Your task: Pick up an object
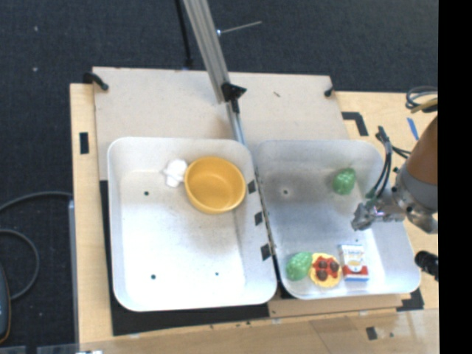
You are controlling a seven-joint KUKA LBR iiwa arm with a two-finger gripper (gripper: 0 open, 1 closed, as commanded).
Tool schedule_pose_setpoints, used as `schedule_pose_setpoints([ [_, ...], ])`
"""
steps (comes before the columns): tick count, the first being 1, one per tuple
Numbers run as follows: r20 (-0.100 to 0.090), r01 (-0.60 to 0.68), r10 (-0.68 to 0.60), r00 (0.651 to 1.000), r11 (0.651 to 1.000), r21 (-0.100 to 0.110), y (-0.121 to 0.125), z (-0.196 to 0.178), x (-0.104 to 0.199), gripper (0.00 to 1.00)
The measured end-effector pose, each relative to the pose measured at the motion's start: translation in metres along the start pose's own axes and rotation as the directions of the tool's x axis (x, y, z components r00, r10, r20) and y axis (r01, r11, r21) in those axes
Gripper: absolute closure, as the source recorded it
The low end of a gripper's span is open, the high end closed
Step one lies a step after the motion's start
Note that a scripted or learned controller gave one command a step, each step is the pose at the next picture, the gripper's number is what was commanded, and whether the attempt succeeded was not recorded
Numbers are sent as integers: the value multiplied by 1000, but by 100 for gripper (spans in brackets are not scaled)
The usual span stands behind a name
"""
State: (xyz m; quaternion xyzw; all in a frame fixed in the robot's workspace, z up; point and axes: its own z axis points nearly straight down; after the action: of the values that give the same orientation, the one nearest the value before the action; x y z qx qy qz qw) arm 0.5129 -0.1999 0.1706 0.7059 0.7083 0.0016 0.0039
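Approach step of a pick, with the gripper (366, 217) held above the right-hand shallow white bin (295, 161).

In the camera view, the grey arm with the orange band (422, 169) was seen reaching in from the right, its gripper placed over bare bin floor near the bin's right wall; whether the jaws were open or closed could not be told, and nothing was seen between them. A round green ball (343, 181) lay just up and left of the gripper. Along the near edge were set a green lumpy toy (299, 265), a small yellow plate of red pieces (325, 269) and a small white and red carton (355, 262). A yellow plastic bowl (214, 184) and a small white lump (175, 172) were found in the left-hand white bin (133, 271) on the worktop (162, 102). No object had been secured; the next move was judged to call for centring over one item, probably the ball, before descent.
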Motion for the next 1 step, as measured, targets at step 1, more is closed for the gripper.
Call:
schedule_pose_setpoints([
  [1, 1, 0, 0, 1000, 1000, -2, 3, -65, -4, 100],
])
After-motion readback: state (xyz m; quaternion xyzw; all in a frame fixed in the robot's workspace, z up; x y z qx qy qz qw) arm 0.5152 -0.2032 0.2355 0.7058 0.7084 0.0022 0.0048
